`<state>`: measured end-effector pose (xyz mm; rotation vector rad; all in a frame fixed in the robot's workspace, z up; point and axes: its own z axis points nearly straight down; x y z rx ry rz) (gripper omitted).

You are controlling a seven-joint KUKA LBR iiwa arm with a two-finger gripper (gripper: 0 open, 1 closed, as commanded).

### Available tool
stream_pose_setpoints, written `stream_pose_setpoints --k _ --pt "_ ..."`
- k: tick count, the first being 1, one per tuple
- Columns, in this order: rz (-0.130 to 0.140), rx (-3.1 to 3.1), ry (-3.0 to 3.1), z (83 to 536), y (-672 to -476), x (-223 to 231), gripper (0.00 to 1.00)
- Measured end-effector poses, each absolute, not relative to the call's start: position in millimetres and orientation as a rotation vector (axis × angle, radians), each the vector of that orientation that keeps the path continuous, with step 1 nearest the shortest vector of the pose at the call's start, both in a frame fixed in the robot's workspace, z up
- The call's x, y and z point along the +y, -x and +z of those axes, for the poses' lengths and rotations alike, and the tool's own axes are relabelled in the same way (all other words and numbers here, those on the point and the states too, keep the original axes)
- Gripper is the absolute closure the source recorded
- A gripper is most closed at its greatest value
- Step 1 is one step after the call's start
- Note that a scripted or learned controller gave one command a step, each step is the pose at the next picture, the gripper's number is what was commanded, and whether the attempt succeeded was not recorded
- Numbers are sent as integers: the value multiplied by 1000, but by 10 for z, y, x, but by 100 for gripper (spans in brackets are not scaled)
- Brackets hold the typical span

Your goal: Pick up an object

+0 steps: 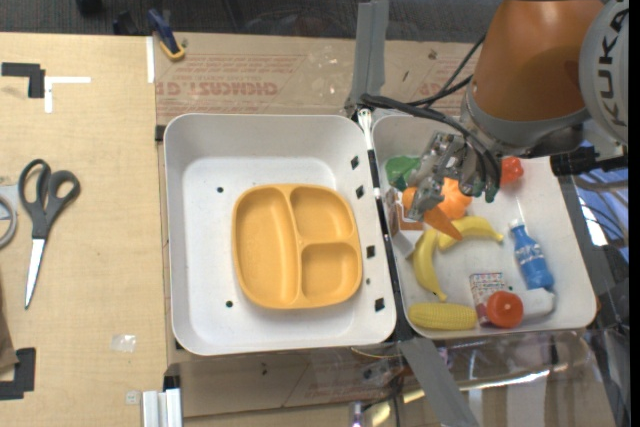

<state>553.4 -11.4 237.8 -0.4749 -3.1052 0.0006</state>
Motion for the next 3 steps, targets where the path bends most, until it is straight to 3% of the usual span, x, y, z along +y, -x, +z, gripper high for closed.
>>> stream_pose_setpoints --k 1,2,3 --pt "1 -3111 437 2534 -4784 -211 100" --pt "1 -3046 778 1993 -5347 -1179 100" --pt "1 -2990 969 2593 -5544 -642 100"
